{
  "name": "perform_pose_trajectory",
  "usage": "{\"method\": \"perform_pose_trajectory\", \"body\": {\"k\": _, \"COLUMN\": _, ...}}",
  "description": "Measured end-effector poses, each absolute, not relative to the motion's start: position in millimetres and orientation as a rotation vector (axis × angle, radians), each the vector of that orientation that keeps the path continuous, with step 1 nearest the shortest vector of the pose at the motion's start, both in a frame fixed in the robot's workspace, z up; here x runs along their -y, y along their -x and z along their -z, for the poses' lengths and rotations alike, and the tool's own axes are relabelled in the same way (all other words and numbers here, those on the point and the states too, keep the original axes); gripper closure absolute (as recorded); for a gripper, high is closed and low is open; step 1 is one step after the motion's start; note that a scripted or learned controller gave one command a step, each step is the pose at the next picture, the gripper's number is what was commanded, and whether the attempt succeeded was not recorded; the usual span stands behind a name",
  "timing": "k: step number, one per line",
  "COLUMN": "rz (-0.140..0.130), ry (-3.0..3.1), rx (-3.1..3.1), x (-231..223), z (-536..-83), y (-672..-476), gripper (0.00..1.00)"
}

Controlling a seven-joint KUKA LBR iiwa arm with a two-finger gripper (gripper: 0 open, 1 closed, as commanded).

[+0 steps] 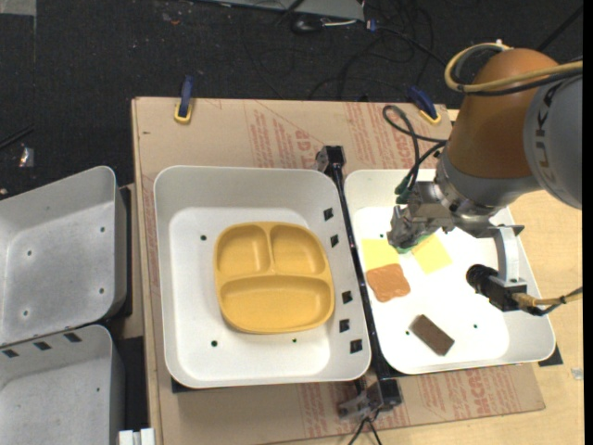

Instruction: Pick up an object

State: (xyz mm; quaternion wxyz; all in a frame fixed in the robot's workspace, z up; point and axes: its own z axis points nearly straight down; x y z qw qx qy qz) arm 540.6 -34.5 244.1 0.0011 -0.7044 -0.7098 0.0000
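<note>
In the right bin lie two flat yellow pieces, one at the left and one further right. An orange-brown slab lies just below them, and a dark brown block sits near the bin's front. My gripper hangs low over the gap between the two yellow pieces, pointing down into the bin. The wrist hides the spot under its tips.
The left bin holds a yellow divided plate. A black divider runs between the bins. The grey and orange arm covers the right bin's back right part. Two spare white bins lie off the bench at the left.
</note>
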Motion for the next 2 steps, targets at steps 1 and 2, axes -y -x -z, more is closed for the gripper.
{"method": "perform_pose_trajectory", "body": {"k": 1, "rz": -0.001, "ry": 2.210, "rx": 2.229, "x": -19, "z": -242, "y": -526.3, "gripper": 1.00}}
{"method": "perform_pose_trajectory", "body": {"k": 2, "rz": 0.001, "ry": 2.209, "rx": 2.230, "x": -80, "z": -238, "y": -517.9, "gripper": 1.00}}
